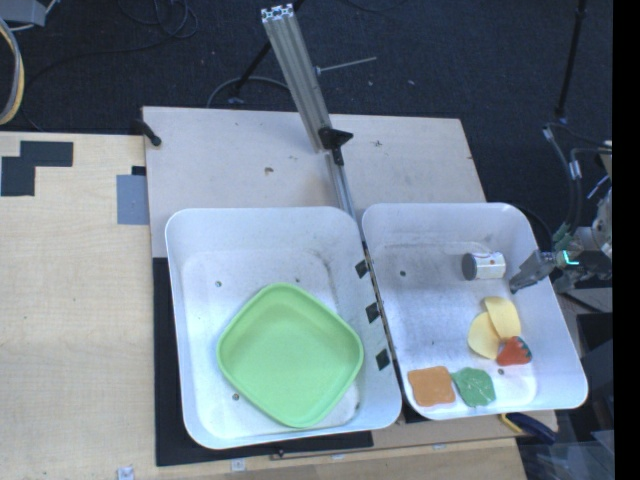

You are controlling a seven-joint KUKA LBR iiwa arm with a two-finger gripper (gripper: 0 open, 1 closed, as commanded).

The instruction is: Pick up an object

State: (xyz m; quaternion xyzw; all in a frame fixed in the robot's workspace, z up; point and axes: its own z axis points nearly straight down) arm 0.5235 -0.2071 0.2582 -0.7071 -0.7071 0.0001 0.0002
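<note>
Objects for picking lie in the right bin (440, 230), five of them, and you see them small and soft-edged. A short cylinder (483, 265), grey at one end and white at the other, lies on its side in the upper right part of the bin floor. Below it sit two overlapping yellow pieces (497, 326), and a red piece (514, 351) touches their lower right edge; its shape is too blurred to name. Along the near wall an orange square (432, 385) lies flat, with a green lump (474, 386) just beside it on the right.

You find the gripper (524, 276) at the bin's right rim, a dark wedge pointing down and left, its tip near the cylinder's white end but apart from it. It is so dark and small that you cannot tell whether the jaws are spread or pressed together. Behind it a small teal light glows, and the arm (590, 253) is cut off at the right, so you make out little more than cables and grey parts.

The left bin (200, 238) holds a pale green square plate (290, 354), turned corner-on, lying flat in the lower middle. Black clips (371, 311) mark the seam where the two bins meet. A metal rail (300, 78) slants down across the bench (400, 158) toward that seam.
</note>
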